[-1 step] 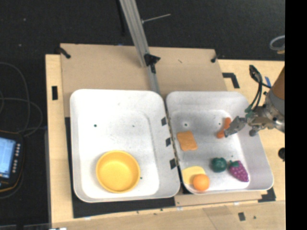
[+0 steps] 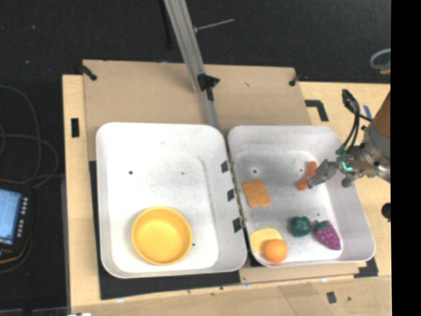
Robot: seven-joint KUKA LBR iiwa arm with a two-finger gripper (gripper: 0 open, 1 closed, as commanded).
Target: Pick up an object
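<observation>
The left white bin holds a round yellow plastic bowl. In the right white bin lie a tan square cracker, an orange, green and purple fruit, and a small orange carrot-like piece touching my fingers; whether they grip it, I cannot tell.

Robotics lab: bench w/ two white bins, camera pole, pendant.

You'll find nothing to read here: no label, brand, number or sign is legible on any surface. The lit screen of the handheld pendant at the left edge shows only a blue-white glow, too small and blurred for you to make out characters.
</observation>
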